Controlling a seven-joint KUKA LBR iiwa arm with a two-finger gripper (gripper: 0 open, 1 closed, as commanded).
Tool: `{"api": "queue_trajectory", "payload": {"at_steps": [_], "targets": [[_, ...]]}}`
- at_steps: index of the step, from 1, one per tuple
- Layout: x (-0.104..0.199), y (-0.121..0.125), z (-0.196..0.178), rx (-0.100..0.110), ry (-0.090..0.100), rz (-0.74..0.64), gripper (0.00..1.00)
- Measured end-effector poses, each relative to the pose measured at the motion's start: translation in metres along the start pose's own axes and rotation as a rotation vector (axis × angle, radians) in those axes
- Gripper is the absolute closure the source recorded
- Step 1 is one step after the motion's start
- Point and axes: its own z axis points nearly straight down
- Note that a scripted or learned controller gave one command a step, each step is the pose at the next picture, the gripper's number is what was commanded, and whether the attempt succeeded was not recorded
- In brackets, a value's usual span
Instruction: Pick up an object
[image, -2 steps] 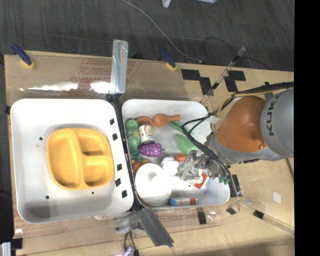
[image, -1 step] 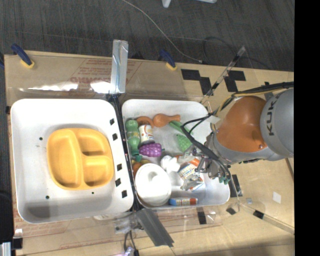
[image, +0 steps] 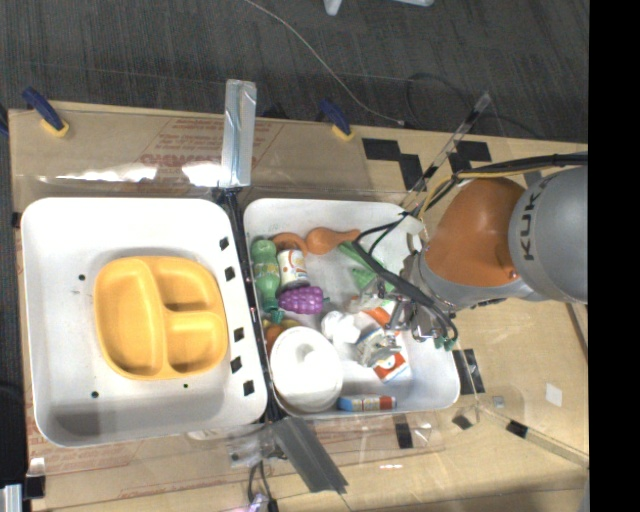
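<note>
Two white bins side by side on the desk. Left bin (image: 60, 300): a yellow divided tray (image: 160, 315). Right bin (image: 440, 385): a clutter of small objects, among them purple grapes (image: 302, 298), a white bowl (image: 303, 368), a marker (image: 366, 403). Gripper (image: 385, 335) low among the clutter at right-centre, just above a red-and-white carton (image: 393, 366); open or closed, cannot tell.
</note>
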Motion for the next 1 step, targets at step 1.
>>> {"api": "queue_trajectory", "payload": {"at_steps": [1], "targets": [[-0.0171,0.0024,-0.0001,0.000,-0.001,-0.088,0.00]]}}
